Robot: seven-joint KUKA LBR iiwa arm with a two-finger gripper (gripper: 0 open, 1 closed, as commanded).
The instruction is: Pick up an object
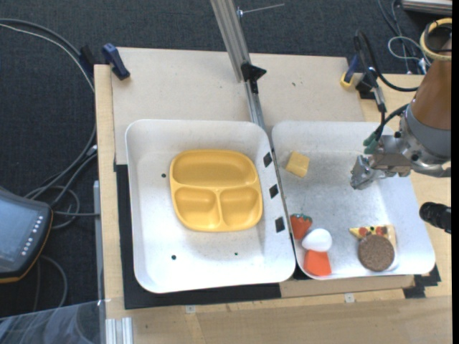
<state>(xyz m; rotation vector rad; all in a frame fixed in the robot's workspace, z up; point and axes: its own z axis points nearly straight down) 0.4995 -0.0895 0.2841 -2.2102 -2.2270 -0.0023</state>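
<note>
In the right bin (337, 203) lie a tan cube (297, 165) at the upper left, a red strawberry-like piece (300, 225), a white and orange piece (316, 251) at the front left, a pizza-slice toy (373, 231) and a round brown cookie (376, 252) at the front right. My gripper (361, 174) hangs over the bin's right half, well right of the cube and above the cookie in the view. Nothing shows between its fingers.
The left bin (150, 192) holds a yellow divided plate (215, 189). A metal post (229, 27) rises from the back of the bench between the bins. Blue clamps (115, 59) sit at the bench's back corners. Cables lie on the floor around it.
</note>
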